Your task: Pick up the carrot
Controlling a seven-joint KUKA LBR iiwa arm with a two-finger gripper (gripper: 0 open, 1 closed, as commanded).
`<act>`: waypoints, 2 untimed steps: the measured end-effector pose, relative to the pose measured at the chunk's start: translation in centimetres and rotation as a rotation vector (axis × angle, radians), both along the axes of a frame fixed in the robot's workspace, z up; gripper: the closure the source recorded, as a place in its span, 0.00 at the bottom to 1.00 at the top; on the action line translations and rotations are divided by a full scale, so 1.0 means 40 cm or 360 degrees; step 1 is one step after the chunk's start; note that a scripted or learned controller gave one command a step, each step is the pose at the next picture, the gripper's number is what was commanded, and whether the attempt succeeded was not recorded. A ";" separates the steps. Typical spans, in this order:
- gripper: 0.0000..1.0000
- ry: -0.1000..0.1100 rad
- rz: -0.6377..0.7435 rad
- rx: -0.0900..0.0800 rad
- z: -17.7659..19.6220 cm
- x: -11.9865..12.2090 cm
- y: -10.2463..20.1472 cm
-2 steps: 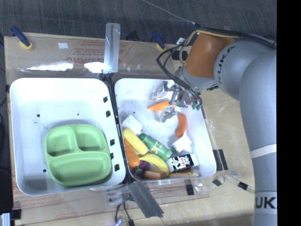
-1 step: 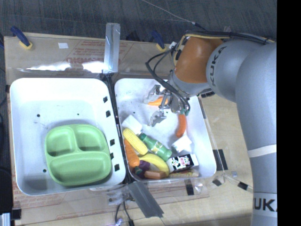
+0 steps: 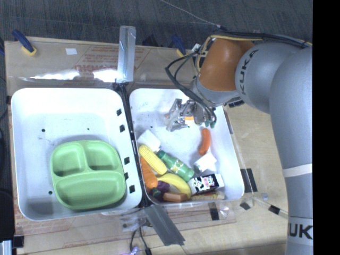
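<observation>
Camera view — carrot (image 3: 148,176) wedged beside corn (image 3: 152,159), banana (image 3: 177,184)

fixed overhead camera, slanted down on both bins (image 3: 69,97)

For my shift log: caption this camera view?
End effector hovers in right bin; carrot lies by corn; green tray left.

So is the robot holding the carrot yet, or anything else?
Nothing is held. The gripper hangs over the upper part of the right bin, nothing between its fingers. The carrot lies apart, by the bin's left wall.
</observation>
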State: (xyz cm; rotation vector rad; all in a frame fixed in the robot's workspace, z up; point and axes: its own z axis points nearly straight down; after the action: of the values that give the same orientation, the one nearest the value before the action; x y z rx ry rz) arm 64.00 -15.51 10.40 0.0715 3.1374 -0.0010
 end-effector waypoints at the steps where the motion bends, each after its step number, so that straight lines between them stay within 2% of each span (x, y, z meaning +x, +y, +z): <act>1: 0.00 0.0000 0.0001 0.0000 0.000 0.000 0.001; 2: 0.00 -0.0001 -0.0123 0.0000 -0.026 0.040 -0.011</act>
State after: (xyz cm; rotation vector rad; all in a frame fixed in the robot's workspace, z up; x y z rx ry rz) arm 65.59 -15.95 9.35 0.1923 3.1317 -0.0010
